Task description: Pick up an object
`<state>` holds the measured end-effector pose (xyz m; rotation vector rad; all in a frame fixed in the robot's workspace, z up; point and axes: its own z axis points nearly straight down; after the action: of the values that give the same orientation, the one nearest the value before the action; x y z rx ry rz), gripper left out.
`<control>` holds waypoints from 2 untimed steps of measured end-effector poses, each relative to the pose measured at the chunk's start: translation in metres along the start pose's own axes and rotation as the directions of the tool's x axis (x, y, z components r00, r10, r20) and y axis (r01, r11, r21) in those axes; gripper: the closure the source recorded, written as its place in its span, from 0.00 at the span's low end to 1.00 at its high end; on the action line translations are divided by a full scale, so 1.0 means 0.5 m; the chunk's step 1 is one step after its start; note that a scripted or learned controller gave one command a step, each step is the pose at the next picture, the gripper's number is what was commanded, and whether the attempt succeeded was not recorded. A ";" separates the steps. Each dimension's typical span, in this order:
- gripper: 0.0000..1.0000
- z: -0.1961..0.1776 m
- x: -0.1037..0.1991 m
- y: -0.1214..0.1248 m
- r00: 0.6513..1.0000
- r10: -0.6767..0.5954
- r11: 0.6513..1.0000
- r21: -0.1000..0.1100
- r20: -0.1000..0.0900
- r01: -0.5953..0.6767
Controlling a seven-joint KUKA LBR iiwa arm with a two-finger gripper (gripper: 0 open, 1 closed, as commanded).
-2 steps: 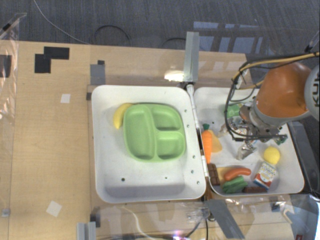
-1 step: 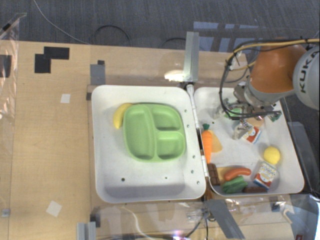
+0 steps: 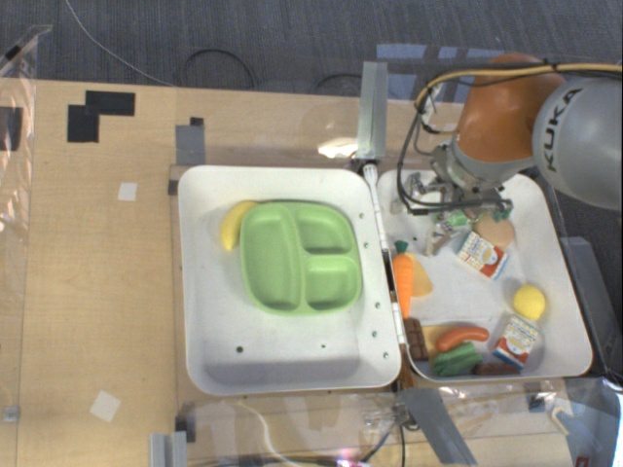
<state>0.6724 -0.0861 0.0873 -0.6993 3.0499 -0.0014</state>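
My gripper point(image 3: 445, 228) hangs low over the back part of the right bin point(image 3: 555, 251), under the orange wrist band. A small green item point(image 3: 452, 221) lies right at its tip, partly hidden by it. Just right of that sits a small carton point(image 3: 483, 256) with a red and blue print. A carrot point(image 3: 402, 278) lies along the bin's left wall beside an orange wedge point(image 3: 421, 278). Toward the front are a lemon point(image 3: 529, 302), a second carton point(image 3: 517, 340), a red sausage point(image 3: 460, 337), a green vegetable point(image 3: 457, 359) and a brown bar point(image 3: 416, 339).
The left bin point(image 3: 209, 339) holds a green divided plate point(image 3: 298, 257) with a banana point(image 3: 231, 225) tucked against its left edge. A metal post point(image 3: 371, 110) stands behind the seam between the bins. Cables loop around the wrist.
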 end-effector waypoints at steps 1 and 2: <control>1.00 -0.029 -0.009 -0.003 1.000 0.001 1.000 0.004 0.014 -0.001; 1.00 -0.385 0.011 -0.035 0.993 -0.120 0.993 0.008 0.007 0.120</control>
<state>0.6729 -0.1047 0.2799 -0.8795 2.9941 -0.0121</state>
